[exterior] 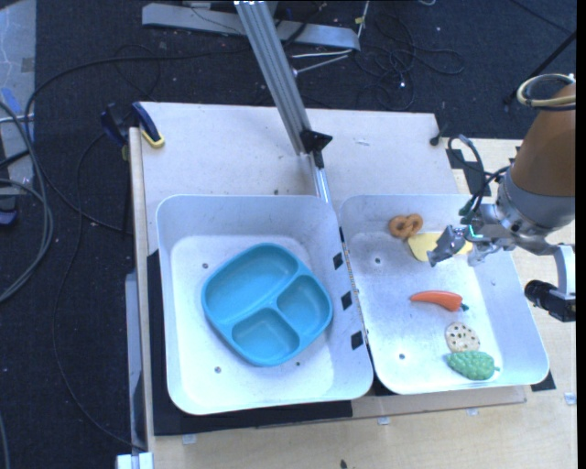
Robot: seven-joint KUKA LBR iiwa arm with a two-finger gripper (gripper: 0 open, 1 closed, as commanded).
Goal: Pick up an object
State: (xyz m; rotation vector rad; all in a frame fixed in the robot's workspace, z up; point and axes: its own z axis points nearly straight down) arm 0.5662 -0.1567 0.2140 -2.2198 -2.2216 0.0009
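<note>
White bins (183, 275), no legible writing, pincer (450, 247) over yellow piece (421, 245)

I see the pale bench top (275, 147) under even, flat light, and I'll place the rest from it. Dark speckled carpet (64, 302) surrounds it to the left and beyond its far edge. Black cables (55, 82) trail over that carpet left of the bench. A slanted aluminium pole (279, 78) rises from the bench's middle toward a grey metal base (247, 23) past the far edge. A blue-and-yellow clamp (146, 126) grips the bench's far-left corner.
</note>
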